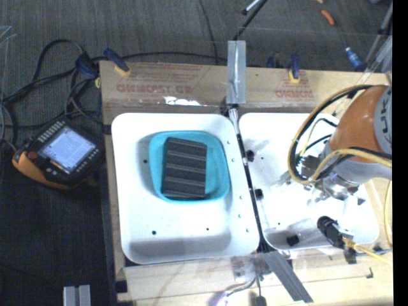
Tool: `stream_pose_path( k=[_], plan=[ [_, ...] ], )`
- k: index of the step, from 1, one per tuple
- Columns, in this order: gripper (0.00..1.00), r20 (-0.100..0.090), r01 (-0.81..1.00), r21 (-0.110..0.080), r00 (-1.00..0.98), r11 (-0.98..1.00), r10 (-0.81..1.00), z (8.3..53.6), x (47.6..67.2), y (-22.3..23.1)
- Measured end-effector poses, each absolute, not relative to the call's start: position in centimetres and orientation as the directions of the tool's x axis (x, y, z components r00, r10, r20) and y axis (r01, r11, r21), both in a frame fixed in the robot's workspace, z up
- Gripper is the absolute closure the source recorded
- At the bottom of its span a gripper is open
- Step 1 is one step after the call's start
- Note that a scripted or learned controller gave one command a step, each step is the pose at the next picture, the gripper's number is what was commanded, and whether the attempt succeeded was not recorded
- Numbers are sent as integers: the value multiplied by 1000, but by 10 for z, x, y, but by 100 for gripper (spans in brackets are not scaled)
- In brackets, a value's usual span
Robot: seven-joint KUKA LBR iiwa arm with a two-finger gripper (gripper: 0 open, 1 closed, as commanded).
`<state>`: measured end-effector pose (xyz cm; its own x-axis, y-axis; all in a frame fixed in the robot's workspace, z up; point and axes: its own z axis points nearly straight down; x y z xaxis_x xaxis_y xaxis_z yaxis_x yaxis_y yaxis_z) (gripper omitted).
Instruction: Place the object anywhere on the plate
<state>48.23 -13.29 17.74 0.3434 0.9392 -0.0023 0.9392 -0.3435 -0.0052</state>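
Observation:
A dark grey ribbed block [185, 167] lies flat on the light blue plate [220, 171] in the left bin [131, 190]. The block covers most of the plate's middle. My gripper [331, 187] hangs over the right bin [274, 139], well to the right of the plate and apart from the block. The grey wrist and the orange band above it hide the gripper's lower end. Nothing shows in its grasp.
A small dark piece [292, 240] lies near the right bin's front edge, and another dark speck [249, 155] sits by the wall between the bins. A metal post [236, 75] stands behind the bins. Cables loop around the arm's wrist.

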Motion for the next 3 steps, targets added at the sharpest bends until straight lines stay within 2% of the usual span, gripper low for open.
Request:
stream_pose_path(
  k=[1, 2, 3],
  plan=[
    [0, -1, 981, -2, 195, -195, 981, 210, 486, -191],
    [0, -1, 955, -5, 295, -295, 955, 173, 483, -111],
    [0, -1, 987, -3, 162, -162, 987, 219, 483, -160]
  ],
)
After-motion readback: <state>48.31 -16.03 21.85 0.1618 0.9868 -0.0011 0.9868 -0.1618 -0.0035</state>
